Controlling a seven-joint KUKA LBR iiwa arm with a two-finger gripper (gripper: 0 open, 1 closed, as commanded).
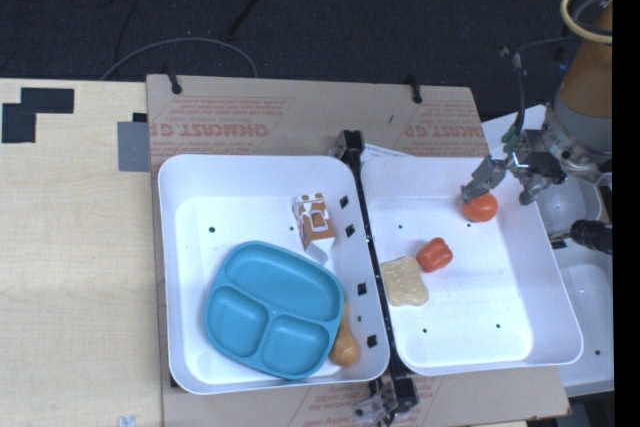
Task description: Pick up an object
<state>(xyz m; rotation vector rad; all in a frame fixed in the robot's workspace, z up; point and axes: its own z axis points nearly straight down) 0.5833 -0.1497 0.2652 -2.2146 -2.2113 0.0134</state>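
The arm [585, 85] is cut off at the right edge. Its gripper [507, 177] spreads wide, holding nothing, over the right bin [560, 315]. An orange ball [480, 207] lies just at its 7 o'clock, below the left finger [483, 177].

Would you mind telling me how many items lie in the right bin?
3: an orange ball by the gripper, a red pepper mid-bin, and a pale bread slice near the divider.
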